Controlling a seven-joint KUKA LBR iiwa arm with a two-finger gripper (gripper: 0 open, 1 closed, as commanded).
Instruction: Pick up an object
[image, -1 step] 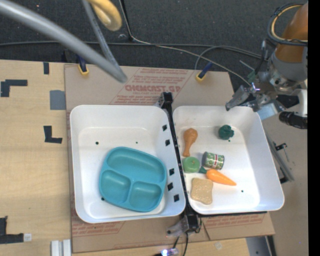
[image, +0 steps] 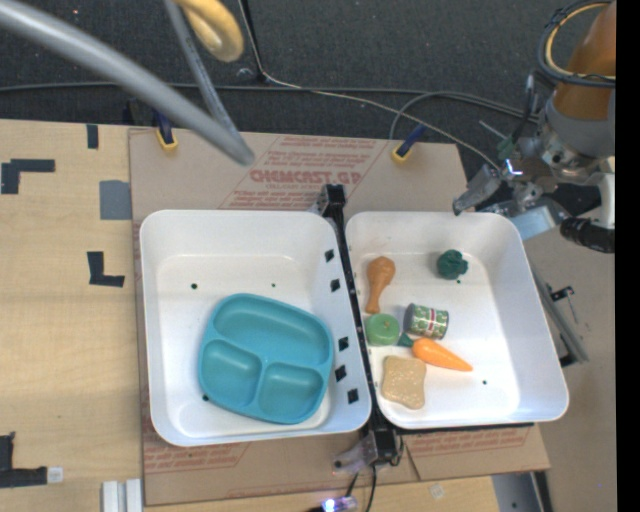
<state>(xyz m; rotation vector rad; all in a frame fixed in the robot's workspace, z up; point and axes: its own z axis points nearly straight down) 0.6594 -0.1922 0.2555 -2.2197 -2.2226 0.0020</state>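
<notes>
Above right bin's (image: 520, 330) 1 o'clock corner, hand (image: 490, 195) hangs, grip state can't tell; nearest item green lump (image: 452, 263) lies toward 7 o'clock from it, carrot (image: 441, 354) farther, long axis 10-to-4

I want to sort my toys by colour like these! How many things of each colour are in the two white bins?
Green: 3, the dark lump, the round piece and the can
Orange: 1, the carrot
Brown or tan: 2, the drumstick and the bread slice
Teal: 1, the divided plate
Total: 7
</notes>
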